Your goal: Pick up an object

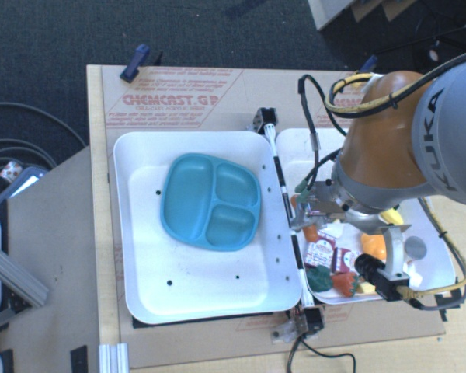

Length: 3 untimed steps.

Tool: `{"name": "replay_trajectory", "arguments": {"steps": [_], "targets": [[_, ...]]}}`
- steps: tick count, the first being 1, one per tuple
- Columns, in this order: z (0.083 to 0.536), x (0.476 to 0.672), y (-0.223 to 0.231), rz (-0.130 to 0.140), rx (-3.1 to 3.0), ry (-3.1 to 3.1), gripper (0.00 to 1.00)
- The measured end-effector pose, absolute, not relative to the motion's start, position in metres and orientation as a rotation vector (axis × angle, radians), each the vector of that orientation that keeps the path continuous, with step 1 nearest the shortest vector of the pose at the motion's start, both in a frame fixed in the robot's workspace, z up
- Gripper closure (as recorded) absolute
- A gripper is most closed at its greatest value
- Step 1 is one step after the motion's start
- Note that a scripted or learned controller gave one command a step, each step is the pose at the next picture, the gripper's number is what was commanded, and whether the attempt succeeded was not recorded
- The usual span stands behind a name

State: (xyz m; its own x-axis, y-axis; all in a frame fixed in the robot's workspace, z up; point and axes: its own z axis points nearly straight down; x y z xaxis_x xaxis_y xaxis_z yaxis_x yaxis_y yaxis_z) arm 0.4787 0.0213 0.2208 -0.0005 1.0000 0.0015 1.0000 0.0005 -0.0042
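While arm hangs over right bin, gripper: finger state cannot be told.
Left white bin: holds teal sectioned plastic plate.
Right white bin: small mixed items, near end.

L bin: teal divided plate seen lying flat near centre, three compartments up. R bin: largely covered by arm, orange band above wrist. Gripper seen low over R bin's left side, beside divider. Small items piled near front of R bin: red-white packet, strawberry-like red piece, green piece, orange piece.
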Motion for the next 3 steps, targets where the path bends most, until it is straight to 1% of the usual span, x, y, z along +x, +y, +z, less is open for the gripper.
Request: {"name": "replay_trajectory", "arguments": {"steps": [1,2,3], "targets": [[0.269,0.479,-0.039,0.001,-2.223,-2.221,1.0],[0.258,0.479,0.039,0.003,-2.218,-2.22,1.0],[0.26,0.479,0.072,0.001,-2.22,-2.222,1.0]]}}
